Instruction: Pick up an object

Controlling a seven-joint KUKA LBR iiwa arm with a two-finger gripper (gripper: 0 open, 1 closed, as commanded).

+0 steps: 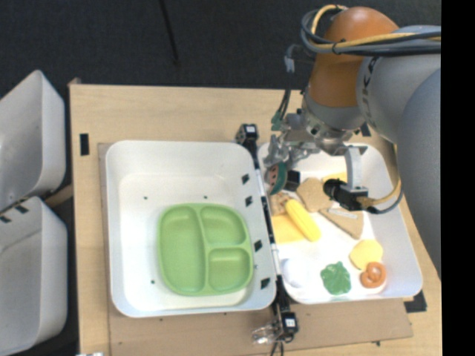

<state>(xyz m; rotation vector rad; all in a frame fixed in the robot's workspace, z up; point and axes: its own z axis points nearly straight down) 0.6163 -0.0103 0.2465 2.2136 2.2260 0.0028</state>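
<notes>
Two shallow white bins are set side by side on a wooden bench [178,113]. In the left bin [122,199] a green divided plate [204,248] is laid flat, toward the near right part of the bin floor.

The right bin [401,262] is loaded with toy food. A yellow corn cob [303,219] is laid at a slant near the bin's left wall, partly over a flat yellow slab [284,228]. A tan bread-shaped piece [313,193] is seen just beyond the corn, and a tan wedge [347,221] lies to the right of it. Toward the near edge a green broccoli piece [335,278], a yellow round piece [367,254] and an orange ring-shaped piece [373,275] are grouped close together.

The arm [349,58] is reached in from the right, its orange band above the wrist. The gripper [280,170] is lowered at the far left corner of the right bin, right beside the dividing wall between the bins. A small dark reddish and green object [276,175] is seen at the fingertips; whether it is clamped cannot be told, and how far the gripper is spread cannot be told either. A black part with a cable [345,191] is seen just right of the gripper.
</notes>
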